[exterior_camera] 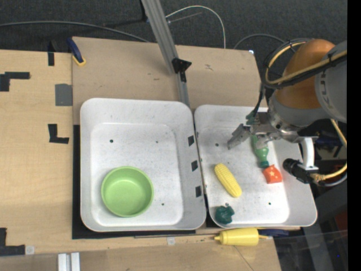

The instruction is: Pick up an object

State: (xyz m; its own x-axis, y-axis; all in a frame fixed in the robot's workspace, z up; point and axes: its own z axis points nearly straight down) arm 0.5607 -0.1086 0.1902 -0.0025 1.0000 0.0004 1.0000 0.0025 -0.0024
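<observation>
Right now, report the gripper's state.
Gripper: open, holding nothing, fingers spread over the right bin beside the green bottle.

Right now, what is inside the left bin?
A green bowl sits in the left bin, near its front-left corner. Whatever lies under the bowl is covered.

A pale wooden bench top point(130, 78) filled most of the scene, with dark carpeted floor point(67, 4) beyond its far edge. Black tape marks point(17, 79) and a grey patch point(63, 94) lay on the bench's left part. A grey metal pole point(161, 27) slanted over the bench's far edge, where thin cables point(197, 9) looped across the floor.
</observation>
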